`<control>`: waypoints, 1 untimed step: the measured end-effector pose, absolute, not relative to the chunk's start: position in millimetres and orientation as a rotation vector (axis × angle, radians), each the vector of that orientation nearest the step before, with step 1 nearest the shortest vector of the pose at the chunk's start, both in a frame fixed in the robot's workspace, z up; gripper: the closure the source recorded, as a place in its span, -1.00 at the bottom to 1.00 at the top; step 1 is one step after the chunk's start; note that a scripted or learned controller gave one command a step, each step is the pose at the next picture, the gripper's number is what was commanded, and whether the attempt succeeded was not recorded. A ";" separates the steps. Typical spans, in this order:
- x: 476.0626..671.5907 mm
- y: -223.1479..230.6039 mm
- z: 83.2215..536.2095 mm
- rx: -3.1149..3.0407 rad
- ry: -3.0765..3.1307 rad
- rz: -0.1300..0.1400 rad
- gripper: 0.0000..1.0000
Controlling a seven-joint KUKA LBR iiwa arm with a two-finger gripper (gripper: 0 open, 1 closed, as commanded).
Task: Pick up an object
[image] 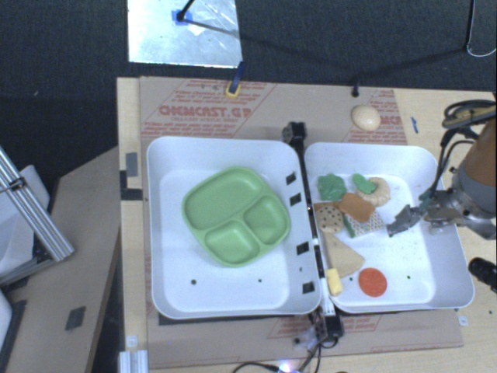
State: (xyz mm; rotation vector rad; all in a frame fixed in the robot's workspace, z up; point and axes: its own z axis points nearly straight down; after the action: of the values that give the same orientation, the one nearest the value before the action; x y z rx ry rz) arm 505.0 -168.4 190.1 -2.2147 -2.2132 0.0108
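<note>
i see the gripper (404,221) at the right of the frame, over the right bin (446,280), reaching in from the arm (477,185) at the right edge. its dark fingers point left toward the heap of items; i cannot tell whether the jaws are open or closed, and nothing shows between them. the heap lies in the upper left part of the right bin: a green piece (332,185), a second green piece (363,183) beside it, a tan round piece (379,190), an orange-brown piece (356,207) in the middle, a speckled cookie-like piece (329,217) at its left, and a checked piece (368,221) just left of the gripper tip. below these a tan wedge (345,256) lies near the divider, a yellow piece (334,281) sits against the bin's left wall, and a red disc (373,282) lies apart toward the lower middle. the left bin (167,286) holds a green sectioned plate (235,216), tilted in the frame. a beige ball (365,116) rests on the cardboard above the right bin.
</note>
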 end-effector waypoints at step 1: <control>508.3 -167.9 197.0 -2.219 -2.226 -0.001 -1.00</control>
State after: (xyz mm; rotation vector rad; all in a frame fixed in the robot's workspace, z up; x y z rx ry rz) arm 508.3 -167.9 197.0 -2.2189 -2.2261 -0.0010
